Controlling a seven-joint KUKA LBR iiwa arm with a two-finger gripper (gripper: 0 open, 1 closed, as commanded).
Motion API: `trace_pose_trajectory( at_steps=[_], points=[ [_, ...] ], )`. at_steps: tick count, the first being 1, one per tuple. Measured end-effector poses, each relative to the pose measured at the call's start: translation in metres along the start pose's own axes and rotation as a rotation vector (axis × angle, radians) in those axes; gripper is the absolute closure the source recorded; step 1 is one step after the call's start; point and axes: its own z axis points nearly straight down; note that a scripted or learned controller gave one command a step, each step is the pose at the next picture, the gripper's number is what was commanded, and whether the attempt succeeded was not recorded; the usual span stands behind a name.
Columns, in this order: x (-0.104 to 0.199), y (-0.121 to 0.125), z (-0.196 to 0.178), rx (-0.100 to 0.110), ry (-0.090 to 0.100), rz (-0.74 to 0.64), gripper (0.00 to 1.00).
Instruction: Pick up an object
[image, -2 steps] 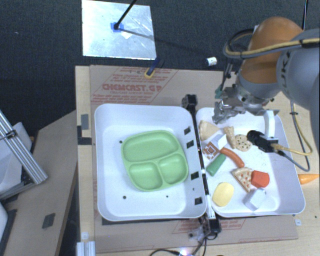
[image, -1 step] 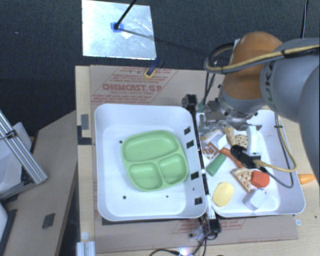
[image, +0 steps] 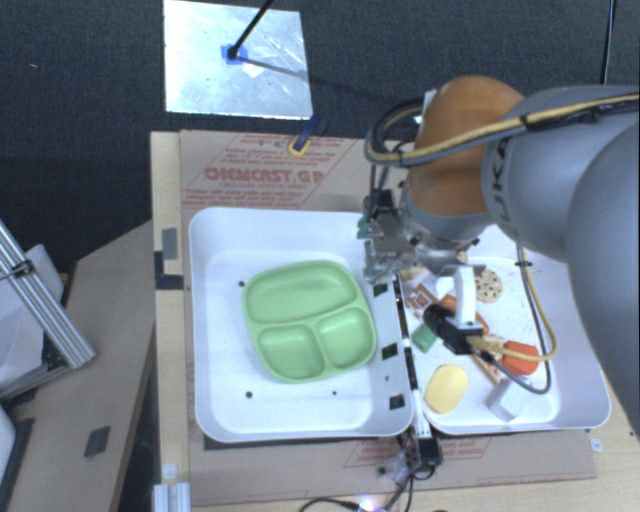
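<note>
Over the right bin, near its far-left corner, the pincer hangs by the divider; can't tell its state. Objects lie nearer the front: cookie just right of it, green block, yellow lemon-like piece by the front edge, orange carrot-like piece. Left bin carries a green divided tray.
</note>
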Motion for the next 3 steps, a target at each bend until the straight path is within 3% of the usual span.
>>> trace_pose_trajectory(
  at_steps=[1,3],
  points=[
    [0.039,-0.028,0.003,0.001,-0.001,0.001,1.0],
    [0.039,-0.039,-0.014,-0.001,-0.001,0.004,1.0]
  ],
)
